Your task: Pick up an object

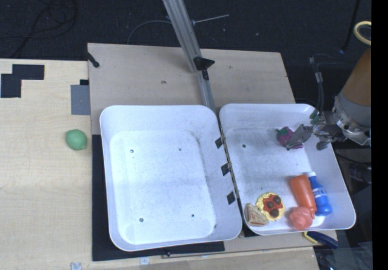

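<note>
Currently, the grey arm with its orange band (364,77) is reaching in from the right edge of the camera view, and its dark two-finger end effector (308,133) is sitting low over the upper right part of the right shallow white bin (260,118). Just beside its tip, on the left, a small purple toy-like object (286,136) is lying on the bin floor; the dark fingers are overlapping its right edge, but whether they are closed around it or merely touching it cannot be told from this slanted view, nor can how far apart they are standing. Toward the near end of the same bin, several other things are clustering together: an orange-red cylindrical bottle (301,189) is lying beside a blue and white tube (319,195), a pinkish-red rounded lump (301,218) is resting just below them, a round yellow toy with dark and red spots (270,205) is sitting to their left, and a tan wedge-shaped piece (256,215) is touching that toy at the bin's near-left corner. The left shallow white bin (115,118) is sitting side by side with the right one on the pale wooden surface (36,184). Well apart from both bins, a small green ball (76,139) is resting on that surface at the left. A long silver metal rail (183,26) is slanting down toward the gap between the bins.
</note>
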You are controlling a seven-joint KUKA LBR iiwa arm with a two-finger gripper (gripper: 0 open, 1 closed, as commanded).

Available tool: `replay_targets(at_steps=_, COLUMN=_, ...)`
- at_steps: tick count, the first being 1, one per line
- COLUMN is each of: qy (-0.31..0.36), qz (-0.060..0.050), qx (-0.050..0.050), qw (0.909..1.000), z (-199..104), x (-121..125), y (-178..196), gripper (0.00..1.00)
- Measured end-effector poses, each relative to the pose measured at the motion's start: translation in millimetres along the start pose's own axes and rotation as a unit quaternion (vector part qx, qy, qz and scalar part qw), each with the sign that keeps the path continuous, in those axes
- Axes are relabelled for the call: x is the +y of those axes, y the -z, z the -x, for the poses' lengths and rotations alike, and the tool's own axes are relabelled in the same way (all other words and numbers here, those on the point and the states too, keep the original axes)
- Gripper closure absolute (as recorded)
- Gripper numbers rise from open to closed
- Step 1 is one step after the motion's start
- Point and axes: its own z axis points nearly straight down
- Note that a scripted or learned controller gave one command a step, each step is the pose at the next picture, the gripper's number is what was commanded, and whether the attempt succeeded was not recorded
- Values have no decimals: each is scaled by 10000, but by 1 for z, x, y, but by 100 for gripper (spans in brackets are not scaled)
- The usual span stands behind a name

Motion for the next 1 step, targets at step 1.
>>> replay_targets(at_steps=1, qy=-4, qz=1, qx=0, qw=10000, z=8, x=4, y=-53, gripper=0)
